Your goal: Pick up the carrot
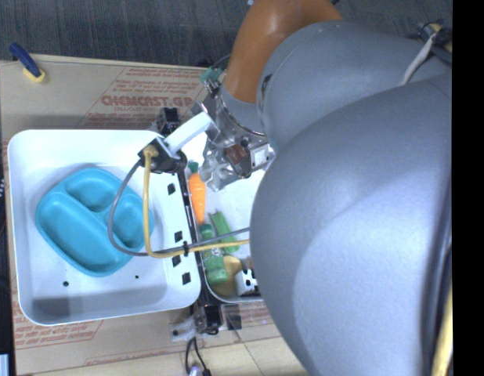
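The carrot point(197, 195) is a small orange piece lying at the left edge of the right bin point(236, 198), close to the wall between the two bins. My gripper point(213, 172) hangs just above and to the right of the carrot's upper end, close to it. The bulky grey arm point(359, 194) with its orange band point(261, 30) hides most of the right bin. I cannot see anything held by the gripper.
A blue divided plate point(89, 219) lies in the left bin point(38, 151). Green toy pieces point(219, 227) and a dice-like block point(248, 281) lie below the carrot. A yellow and grey cable point(148, 210) loops from the wrist over the bin divider.
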You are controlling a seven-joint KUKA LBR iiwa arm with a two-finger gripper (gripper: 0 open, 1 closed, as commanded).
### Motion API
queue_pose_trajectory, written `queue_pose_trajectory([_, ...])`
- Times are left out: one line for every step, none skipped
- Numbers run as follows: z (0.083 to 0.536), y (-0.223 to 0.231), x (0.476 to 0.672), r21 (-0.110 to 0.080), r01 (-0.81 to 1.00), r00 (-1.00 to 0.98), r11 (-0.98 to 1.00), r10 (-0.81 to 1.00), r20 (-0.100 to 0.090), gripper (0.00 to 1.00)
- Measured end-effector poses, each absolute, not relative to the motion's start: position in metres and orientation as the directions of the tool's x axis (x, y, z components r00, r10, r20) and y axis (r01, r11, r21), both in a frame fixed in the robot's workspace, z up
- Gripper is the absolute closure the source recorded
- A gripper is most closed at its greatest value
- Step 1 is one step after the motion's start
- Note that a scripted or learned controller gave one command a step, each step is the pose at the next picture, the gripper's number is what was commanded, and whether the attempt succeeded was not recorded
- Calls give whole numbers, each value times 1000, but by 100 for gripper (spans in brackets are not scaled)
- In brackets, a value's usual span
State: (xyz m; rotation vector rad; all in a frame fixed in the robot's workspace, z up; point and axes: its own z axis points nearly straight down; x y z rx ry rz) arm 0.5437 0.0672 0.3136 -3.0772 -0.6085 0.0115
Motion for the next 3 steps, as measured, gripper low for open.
queue_pose_trajectory([187, 96, 499, -6, 223, 975, -975, 223, -16, 100])
queue_pose_trajectory([199, 96, 500, -10, 230, 973, -973, 231, -18, 100])
queue_pose_trajectory([216, 27, 540, -7, 552, 834, -834, 552, -6, 100])
